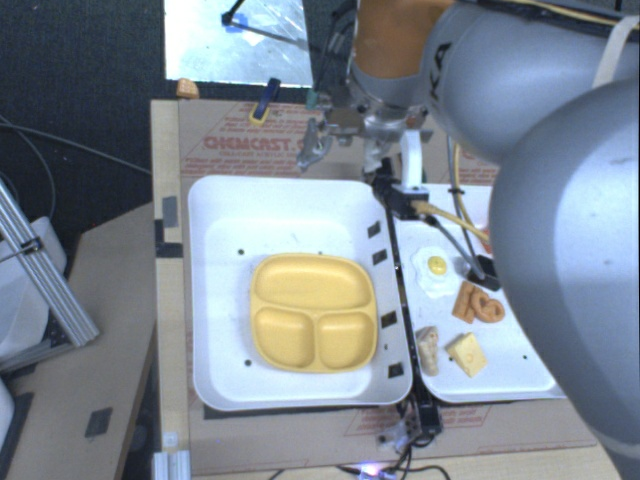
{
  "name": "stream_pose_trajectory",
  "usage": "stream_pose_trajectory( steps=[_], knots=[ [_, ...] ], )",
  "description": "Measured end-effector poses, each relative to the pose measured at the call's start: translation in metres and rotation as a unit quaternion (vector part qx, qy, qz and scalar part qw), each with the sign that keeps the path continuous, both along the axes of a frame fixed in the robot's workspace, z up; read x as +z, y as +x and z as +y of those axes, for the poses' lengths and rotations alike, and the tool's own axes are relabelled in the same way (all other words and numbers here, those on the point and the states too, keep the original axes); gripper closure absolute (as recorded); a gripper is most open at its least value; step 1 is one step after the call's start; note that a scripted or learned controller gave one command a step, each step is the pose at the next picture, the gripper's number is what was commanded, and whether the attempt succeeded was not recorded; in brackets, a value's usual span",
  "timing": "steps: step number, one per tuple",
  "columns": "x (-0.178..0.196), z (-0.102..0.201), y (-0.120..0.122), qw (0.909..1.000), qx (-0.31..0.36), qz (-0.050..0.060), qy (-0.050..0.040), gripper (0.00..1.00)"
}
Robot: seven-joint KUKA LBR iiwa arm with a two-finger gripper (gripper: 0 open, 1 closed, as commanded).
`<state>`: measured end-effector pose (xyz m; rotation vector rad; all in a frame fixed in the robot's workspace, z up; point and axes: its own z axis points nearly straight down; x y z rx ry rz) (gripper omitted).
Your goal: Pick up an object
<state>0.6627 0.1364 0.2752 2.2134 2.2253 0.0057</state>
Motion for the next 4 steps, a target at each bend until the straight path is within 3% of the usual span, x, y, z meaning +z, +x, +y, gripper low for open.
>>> stream_pose_trajectory(
  steps=[1,2,3,4],
  knots=[
    [0.011,0.0,0.0,1.0,0.003,-0.001,-0.0005,1.0],
    [-0.064,0.065,0.0,1.0,0.0,0.001,0.0004,1.0],
    [-0.14,0.089,-0.11,1.0,0.001,0.009,-0.0008,1.0],
    [-0.025,0.099,-0.12,1.0,0.001,-0.002,0.0025,1.0]
  ],
)
